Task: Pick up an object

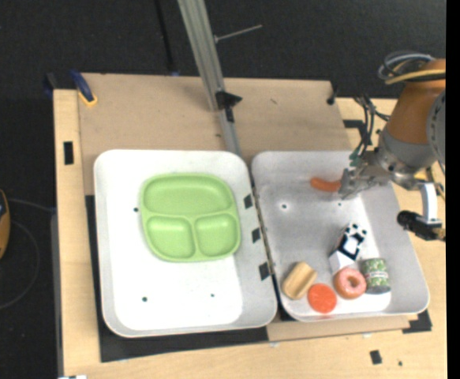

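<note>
Orange carrot-shaped piece (pixel 323 184) lying flat in the upper part of the right bin (pixel 293 212), and right at its right-hand tip sits the end effector (pixel 348 186), reaching in from the right and pointing down into the bin. It meets or overlaps that tip, but I cannot tell whether the fingers are apart or closed, nor whether the piece sits between them. Down in the bin's lower right corner there's a cluster: a black-and-white toy (pixel 352 242), a pink doughnut (pixel 349 282) touching a green can (pixel 376 275), a red disc (pixel 321 298) and a tan bread roll (pixel 298 279). The left bin (pixel 119 290) carries a green divided plate (pixel 190 216). Both bins sit side by side on the bench (pixel 158 113).
</note>
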Controlling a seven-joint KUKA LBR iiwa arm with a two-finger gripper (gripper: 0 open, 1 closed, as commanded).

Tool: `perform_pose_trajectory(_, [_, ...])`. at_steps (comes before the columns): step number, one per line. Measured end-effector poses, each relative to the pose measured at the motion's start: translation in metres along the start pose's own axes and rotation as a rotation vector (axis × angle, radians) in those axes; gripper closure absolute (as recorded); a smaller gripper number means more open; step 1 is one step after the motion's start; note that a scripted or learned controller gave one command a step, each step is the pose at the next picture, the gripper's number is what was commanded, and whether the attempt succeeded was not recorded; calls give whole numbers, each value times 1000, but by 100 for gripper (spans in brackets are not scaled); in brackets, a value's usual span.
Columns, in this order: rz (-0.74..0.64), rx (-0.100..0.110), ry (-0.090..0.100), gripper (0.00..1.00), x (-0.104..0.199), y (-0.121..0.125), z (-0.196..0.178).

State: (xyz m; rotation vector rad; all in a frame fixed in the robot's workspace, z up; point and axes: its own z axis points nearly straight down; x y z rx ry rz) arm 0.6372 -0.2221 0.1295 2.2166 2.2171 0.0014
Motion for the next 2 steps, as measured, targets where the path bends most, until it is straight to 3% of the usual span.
perform_pose_trajectory(2, [-1,-4,0,100,-6,2,-129])
